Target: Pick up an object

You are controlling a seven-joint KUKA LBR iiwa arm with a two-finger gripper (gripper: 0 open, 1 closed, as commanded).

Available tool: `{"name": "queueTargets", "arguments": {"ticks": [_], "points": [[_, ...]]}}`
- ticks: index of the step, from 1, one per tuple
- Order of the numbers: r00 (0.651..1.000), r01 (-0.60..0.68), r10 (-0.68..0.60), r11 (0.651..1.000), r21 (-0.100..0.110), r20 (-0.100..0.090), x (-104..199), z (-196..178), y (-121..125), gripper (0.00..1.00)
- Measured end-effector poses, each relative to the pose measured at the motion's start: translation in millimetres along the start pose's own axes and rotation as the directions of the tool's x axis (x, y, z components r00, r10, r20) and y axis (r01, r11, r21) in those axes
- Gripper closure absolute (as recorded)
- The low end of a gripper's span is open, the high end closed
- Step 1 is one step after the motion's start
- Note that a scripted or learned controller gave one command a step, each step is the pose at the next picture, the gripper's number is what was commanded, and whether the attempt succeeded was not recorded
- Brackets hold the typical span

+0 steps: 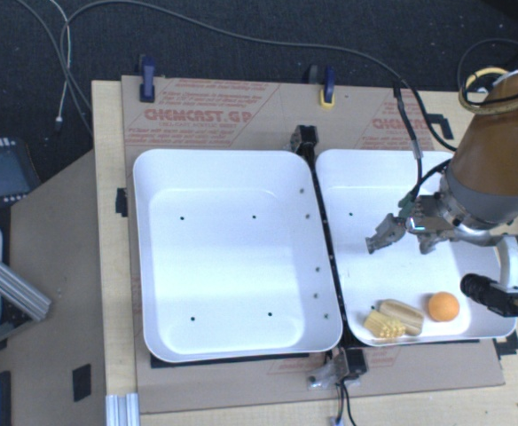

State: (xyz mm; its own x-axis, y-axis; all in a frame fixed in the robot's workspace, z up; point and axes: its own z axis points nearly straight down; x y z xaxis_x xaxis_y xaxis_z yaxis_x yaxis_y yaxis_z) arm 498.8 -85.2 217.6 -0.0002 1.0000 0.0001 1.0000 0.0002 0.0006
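Nearest the camera lies the right bin (pixel 365 180), w/ three things in its front part: an orange ball (pixel 443 306), a tan bread-like piece (pixel 401 311) just beside it, and a small yellow corn piece (pixel 384 327) touching the bread. Above the bin's middle hangs the tool (pixel 410 234), well apart from the ball; its fingers are apart, nothing between them. Left bin (pixel 232 180) stands beside it.

Arm (pixel 498 149) cut off at right edge; end effector (pixel 410 231) finger state too small to tell.
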Motion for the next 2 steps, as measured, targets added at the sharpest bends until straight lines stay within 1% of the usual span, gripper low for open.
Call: {"name": "queueTargets", "arguments": {"ticks": [1, 2], "points": [[1.000, 0.007, -0.007, 1.000, 0.003, -0.002, 80, 31, 19, 0.00], [1.000, 0.007, -0.007, 1.000, 0.001, -0.002, 154, 30, -5, 0.00]]}}
